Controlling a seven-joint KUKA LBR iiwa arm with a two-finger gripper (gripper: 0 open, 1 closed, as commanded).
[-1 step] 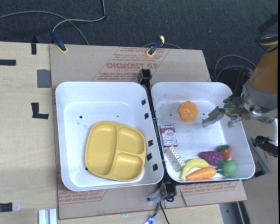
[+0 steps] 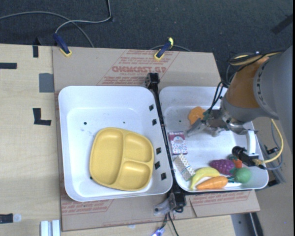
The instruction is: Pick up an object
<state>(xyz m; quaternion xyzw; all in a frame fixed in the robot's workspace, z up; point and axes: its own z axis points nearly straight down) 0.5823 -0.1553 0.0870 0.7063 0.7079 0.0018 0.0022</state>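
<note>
Gripper (image 2: 195, 127) low beside orange object (image 2: 196, 115)

Yellow tray (image 2: 122, 159) sits in the left bin (image 2: 71, 102). Arm (image 2: 253, 90) hangs over the right bin (image 2: 214, 146), right by an orange thing (image 2: 196, 114); toy banana (image 2: 205, 174) and carrot (image 2: 212, 182) lie up front.

Arm (image 2: 278, 85): large rounded grey housing, smooth and matte. A broad orange band (image 2: 242, 87) is seen below it, above the wrist. The wrist section beneath the band is darker grey, with metallic parts. Thin yellow cables (image 2: 277, 140) are looped along the side of the wrist; a further yellow loop is seen at the top of the orange band. A black fitting (image 2: 239, 154) with a white bracket is mounted beside the wrist. Claw (image 2: 199, 126): slim grey metal fingers.
</note>
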